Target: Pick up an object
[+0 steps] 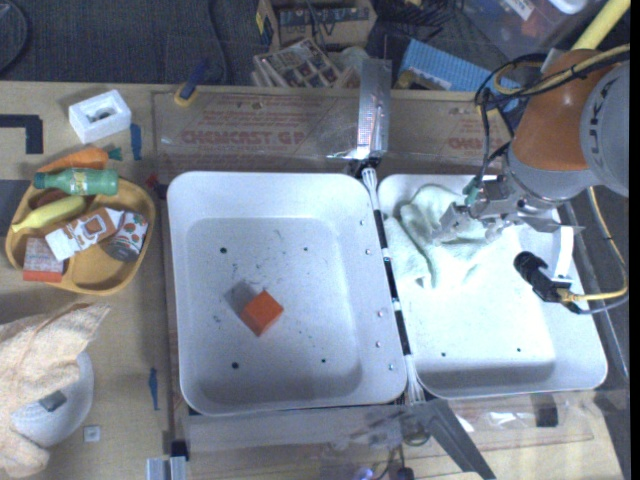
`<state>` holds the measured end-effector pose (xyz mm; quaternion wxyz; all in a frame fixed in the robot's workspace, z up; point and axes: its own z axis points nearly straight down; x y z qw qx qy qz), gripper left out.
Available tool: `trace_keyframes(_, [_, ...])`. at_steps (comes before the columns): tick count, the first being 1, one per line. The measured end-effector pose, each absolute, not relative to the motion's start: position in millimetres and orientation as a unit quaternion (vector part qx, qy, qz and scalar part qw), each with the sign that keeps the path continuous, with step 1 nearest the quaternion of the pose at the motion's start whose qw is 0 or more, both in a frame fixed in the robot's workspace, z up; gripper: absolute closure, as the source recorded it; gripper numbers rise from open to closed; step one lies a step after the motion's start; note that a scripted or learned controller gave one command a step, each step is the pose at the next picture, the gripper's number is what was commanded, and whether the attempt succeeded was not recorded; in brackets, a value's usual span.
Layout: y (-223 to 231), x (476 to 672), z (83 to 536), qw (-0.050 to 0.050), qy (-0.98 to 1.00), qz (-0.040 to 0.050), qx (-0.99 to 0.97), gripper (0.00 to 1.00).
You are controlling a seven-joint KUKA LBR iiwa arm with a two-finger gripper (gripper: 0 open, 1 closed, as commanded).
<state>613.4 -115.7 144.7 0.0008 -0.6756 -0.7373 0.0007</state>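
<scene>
An orange block (263, 313) lies in the left bin (200, 218), a little left of its middle. In the right bin (520, 368), a crumpled pale green-white cloth (428, 236) is bunched in the far left corner. My gripper (470, 214) hangs low at the cloth's right edge, reaching in from the right under the grey wrist with the orange band (560, 128). The wrist body hides the gripper's tips where they meet the cloth.
A wooden bowl (95, 278) of toy food stands left of the bins, with a small white box (100, 115) behind it and a beige cloth (45, 363) in front. A black cable plug (535, 273) hangs over the right bin. A cardboard wall (260, 128) runs behind the bins.
</scene>
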Motion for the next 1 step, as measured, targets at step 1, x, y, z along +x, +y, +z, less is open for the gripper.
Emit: trace_keyframes(1, [-113.5,632.2,90.2,-0.003,-0.772,-0.0025,-0.636,0.0])
